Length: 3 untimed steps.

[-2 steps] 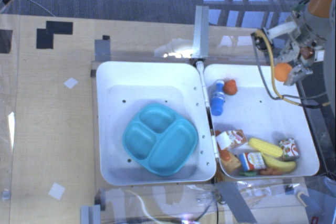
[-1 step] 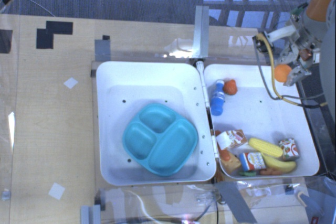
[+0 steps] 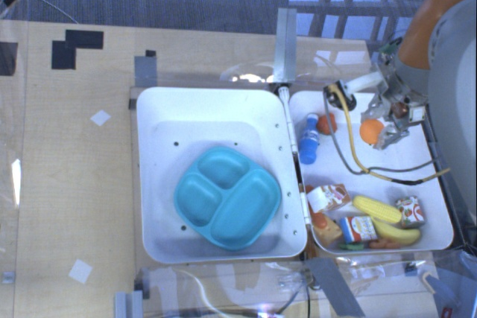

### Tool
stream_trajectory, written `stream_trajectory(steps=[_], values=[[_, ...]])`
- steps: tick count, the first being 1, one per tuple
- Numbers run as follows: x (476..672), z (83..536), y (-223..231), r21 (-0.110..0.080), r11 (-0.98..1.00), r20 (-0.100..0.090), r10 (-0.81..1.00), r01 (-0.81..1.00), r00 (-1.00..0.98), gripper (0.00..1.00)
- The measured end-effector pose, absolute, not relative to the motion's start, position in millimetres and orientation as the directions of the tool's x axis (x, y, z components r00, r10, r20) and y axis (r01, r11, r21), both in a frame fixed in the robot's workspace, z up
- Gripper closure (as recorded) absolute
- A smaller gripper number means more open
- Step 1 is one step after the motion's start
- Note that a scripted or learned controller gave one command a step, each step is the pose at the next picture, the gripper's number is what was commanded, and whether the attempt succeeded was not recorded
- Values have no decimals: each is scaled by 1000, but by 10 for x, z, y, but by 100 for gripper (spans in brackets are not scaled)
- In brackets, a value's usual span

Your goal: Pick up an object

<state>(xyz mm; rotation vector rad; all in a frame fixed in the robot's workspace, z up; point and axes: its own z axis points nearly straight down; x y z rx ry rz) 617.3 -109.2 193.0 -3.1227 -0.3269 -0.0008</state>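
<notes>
- Camera view: gripper sits over the right bin, near its far right corner, with an orange ball between its fingers (looks pinched; ball is up against the fingertips).
- Arm comes in from the right edge, orange band above the wrist; a yellow cable loops from the wrist down across the bin floor.
- Right bin, far left area: blue bottle lying along the left wall, with a small orange-red object just beside its cap end.
- Right bin, near edge: yellow corn cob and banana side by side, a small carton at the right end, a red-and-white packet at the left, and a boxed item between (pile is cluttered; other bits too small to tell).
- Left bin: blue divided plate toward the near right corner, lying flat.
</notes>
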Motion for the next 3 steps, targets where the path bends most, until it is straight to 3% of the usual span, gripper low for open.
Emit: stream_trajectory(steps=[1,2,3], values=[[6100,1642,-1206,-1,-979,1,203,203,979,100],[6595,1902,-857,-1,-979,5,203,203,979,100],[6380,1976,-992,-1,-978,3,207,207,978,100]])
